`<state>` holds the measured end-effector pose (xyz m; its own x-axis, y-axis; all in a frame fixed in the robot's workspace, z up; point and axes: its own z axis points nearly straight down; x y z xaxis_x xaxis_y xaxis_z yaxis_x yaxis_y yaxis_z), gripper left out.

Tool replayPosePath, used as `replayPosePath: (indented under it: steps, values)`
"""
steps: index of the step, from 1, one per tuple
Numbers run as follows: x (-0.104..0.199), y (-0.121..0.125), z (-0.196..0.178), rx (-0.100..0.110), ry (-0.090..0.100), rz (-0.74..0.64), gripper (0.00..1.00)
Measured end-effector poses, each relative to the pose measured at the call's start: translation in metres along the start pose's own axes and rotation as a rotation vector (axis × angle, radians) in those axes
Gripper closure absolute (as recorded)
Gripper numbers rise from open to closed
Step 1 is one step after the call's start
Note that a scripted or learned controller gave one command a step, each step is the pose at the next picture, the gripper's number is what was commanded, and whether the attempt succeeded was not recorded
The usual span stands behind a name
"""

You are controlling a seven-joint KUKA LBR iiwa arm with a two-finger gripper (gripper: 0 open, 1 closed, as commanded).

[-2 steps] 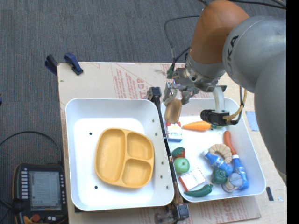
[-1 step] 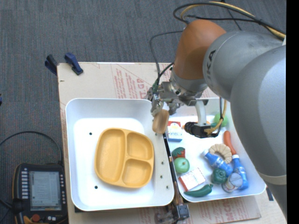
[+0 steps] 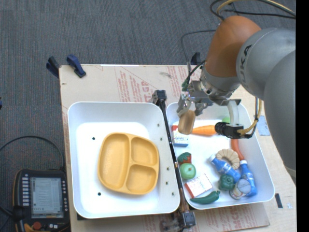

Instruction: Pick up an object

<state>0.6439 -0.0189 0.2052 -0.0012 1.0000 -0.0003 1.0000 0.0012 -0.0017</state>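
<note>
Camera view: the hand (image 3: 189, 106) hangs over the left part of the right bin (image 3: 264, 178) with a tan, bread-like object (image 3: 186, 122) pinched between its fingers and hanging clear above the bin floor, a hold consistent with a pick in progress; the orange carrot (image 3: 208, 130) lies just beside it. The yellow divided plate (image 3: 129, 163) sits alone in the left bin (image 3: 82, 129), apart from the clutter. The arm (image 3: 256, 57) hides the right bin's far corner, and the fingertips are hard to separate from the object.
</note>
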Motion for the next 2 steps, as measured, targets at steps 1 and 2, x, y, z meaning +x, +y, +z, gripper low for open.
replayPosePath:
  steps: [1, 2]
  values:
    - [0.000, 0.000, -0.009, 0.002, 0.001, -0.003, 1.00]
    - [0.005, 0.000, 0.018, 0.002, 0.001, -0.002, 1.00]
